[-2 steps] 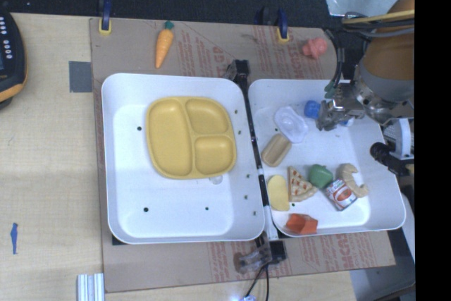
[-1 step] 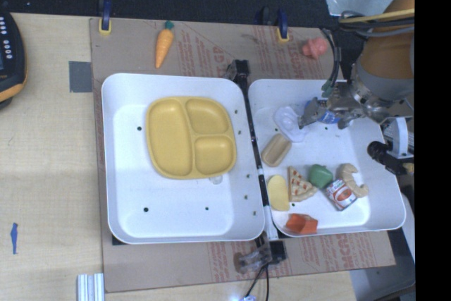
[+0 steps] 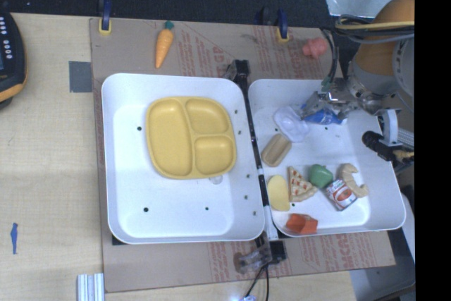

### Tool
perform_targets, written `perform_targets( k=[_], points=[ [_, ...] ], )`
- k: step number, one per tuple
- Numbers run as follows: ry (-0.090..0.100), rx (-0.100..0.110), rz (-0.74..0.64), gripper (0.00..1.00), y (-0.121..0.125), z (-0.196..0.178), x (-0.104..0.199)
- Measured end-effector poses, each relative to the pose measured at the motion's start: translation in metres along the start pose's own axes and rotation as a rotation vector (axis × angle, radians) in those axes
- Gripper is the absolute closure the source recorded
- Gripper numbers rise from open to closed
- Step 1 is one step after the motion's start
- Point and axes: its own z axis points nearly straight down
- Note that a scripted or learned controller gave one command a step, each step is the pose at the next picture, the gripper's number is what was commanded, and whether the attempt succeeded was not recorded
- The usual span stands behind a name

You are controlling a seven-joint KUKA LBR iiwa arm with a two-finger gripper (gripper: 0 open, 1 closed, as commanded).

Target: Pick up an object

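My gripper (image 3: 328, 99) is at the back of the right bin (image 3: 384, 218), low over a blue object (image 3: 325, 116) that lies beside a clear plastic piece (image 3: 289, 123). The grey arm with its orange band (image 3: 380, 39) comes in from the right. Further forward in this bin lie a tan cylinder (image 3: 275, 149), a pizza slice (image 3: 301, 184), a green piece (image 3: 321, 175), a yellow piece (image 3: 278, 192), a red can (image 3: 341, 195), a beige pastry shape (image 3: 351, 176) and an orange-red piece (image 3: 302, 224).
The left bin (image 3: 127, 208) holds a yellow divided plate (image 3: 190, 136). Behind the bins, a toy carrot (image 3: 163, 44) and a pink item (image 3: 315, 47) lie on the cardboard. A black and orange device (image 3: 8, 53) sits at the far left.
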Motion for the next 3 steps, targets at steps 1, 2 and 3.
perform_targets(
  k=[1,2,3],
  points=[
    [-0.004,-0.008,-0.005,0.0,0.018,0.005,0.038],
    [0.009,0.016,-0.006,0.0,-0.033,0.013,0.085],
    [0.008,0.012,0.0,0.0,0.013,0.013,0.043]
  ],
)
